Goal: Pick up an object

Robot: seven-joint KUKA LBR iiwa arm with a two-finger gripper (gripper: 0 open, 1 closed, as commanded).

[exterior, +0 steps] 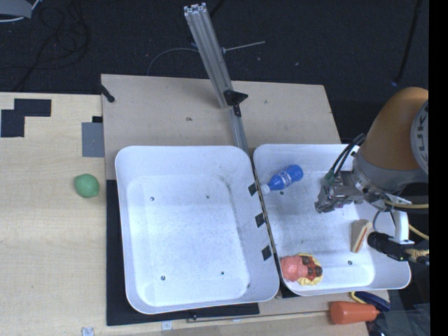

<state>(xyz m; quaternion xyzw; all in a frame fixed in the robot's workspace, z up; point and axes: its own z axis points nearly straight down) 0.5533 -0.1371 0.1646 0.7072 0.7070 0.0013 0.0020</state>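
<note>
The arm reaches in from the right, and its gripper [326,200] hangs over the middle of the right bin [329,156]. A blue bottle with a white cap [284,178] lies to the gripper's upper left, apart from it. Near the bin's front left corner rests a red and yellow toy [301,269]. A tan block [360,235] leans at the bin's right side, below the wrist. Nothing shows between the fingers, which are too dark and small to read.
The left bin [183,161] sits beside the right one, with black clips along the shared rim. A green ball [87,185] lies on the bench at far left. An orange object [353,312] sits below the right bin. A metal rail [213,54] slants behind the bins.
</note>
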